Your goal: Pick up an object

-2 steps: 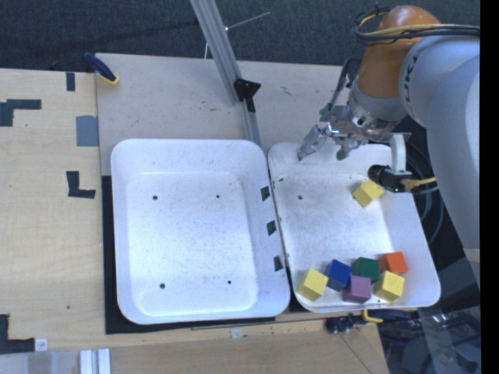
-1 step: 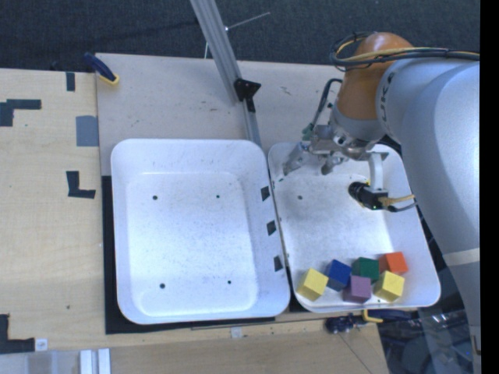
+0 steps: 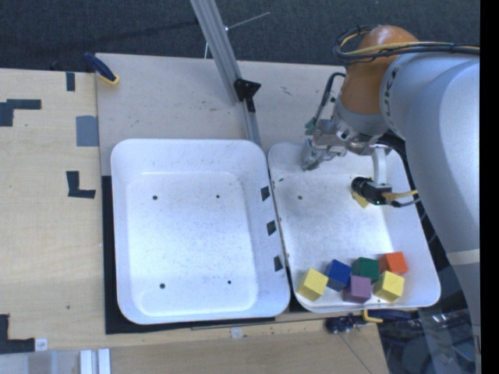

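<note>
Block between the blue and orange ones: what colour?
Green, seen in the camera view, in the right bin.

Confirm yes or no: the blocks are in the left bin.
No. The blocks are clustered at the near end of the right bin, beside the left bin.

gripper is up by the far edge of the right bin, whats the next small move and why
Probably carry the gripper toward the near end of the right bin. The blocks, among them a blue block and a purple block, cluster there, apart from the gripper, which hangs at the far rim with nothing under it.
</note>
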You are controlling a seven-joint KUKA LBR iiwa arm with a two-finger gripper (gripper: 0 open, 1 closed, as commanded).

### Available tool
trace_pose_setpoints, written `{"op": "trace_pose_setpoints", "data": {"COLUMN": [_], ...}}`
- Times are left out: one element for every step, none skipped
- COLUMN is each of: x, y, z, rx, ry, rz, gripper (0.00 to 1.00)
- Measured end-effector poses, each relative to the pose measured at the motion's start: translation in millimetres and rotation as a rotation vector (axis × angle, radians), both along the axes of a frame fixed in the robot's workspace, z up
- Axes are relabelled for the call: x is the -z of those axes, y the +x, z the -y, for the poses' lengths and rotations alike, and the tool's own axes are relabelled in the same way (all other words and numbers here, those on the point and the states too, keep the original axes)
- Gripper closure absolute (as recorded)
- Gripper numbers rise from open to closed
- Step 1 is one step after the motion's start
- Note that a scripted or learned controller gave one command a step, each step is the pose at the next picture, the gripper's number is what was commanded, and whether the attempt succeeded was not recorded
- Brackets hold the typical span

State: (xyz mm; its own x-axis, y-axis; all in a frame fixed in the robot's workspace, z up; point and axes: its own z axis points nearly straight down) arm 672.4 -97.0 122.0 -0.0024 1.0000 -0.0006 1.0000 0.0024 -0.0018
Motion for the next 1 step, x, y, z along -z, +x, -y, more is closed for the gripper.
{"op": "trace_pose_setpoints", "data": {"x": [-48.8], "y": [3.3], "z": [8.4], "rx": [0.001], "ry": [0.0], "rz": [0.006], "gripper": [1.0]}}
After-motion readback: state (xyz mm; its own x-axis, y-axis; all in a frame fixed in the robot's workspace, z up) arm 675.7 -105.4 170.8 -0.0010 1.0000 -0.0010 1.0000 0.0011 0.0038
